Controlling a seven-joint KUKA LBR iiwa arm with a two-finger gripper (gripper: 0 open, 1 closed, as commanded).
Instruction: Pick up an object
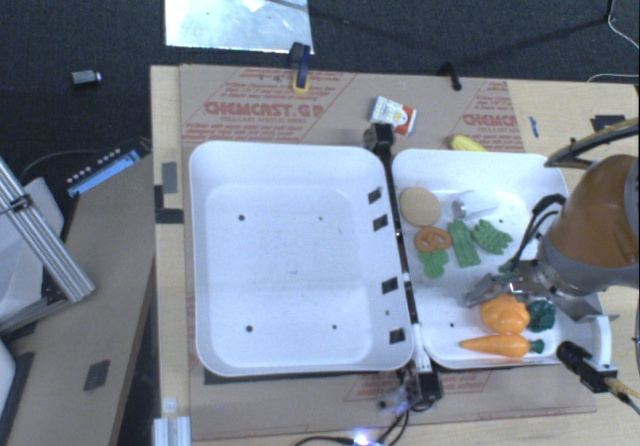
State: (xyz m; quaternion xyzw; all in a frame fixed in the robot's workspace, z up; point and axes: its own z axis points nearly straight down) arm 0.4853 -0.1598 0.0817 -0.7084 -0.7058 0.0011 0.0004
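The right bin [520, 166] holds several toy foods. A tan round piece [420, 205] lies at its left, with an orange pretzel [432, 239] below it. Green pieces [464, 244] [492, 234] lie in the middle, and a white piece [476, 203] lies above them. Near the front lie an orange pepper [505, 314], a carrot [497, 344] and a dark green piece [542, 314]. My gripper [488, 288] hangs low over the bin, just above the orange pepper and right of the green pieces. The arm's orange band [600, 224] covers the bin's right side.
The left bin [200, 234] stands beside the right one. A yellow object [467, 144] and a small orange-and-white box [392, 115] lie on the cardboard behind the bins. A blue-and-yellow clamp [299, 69] sits at the far edge.
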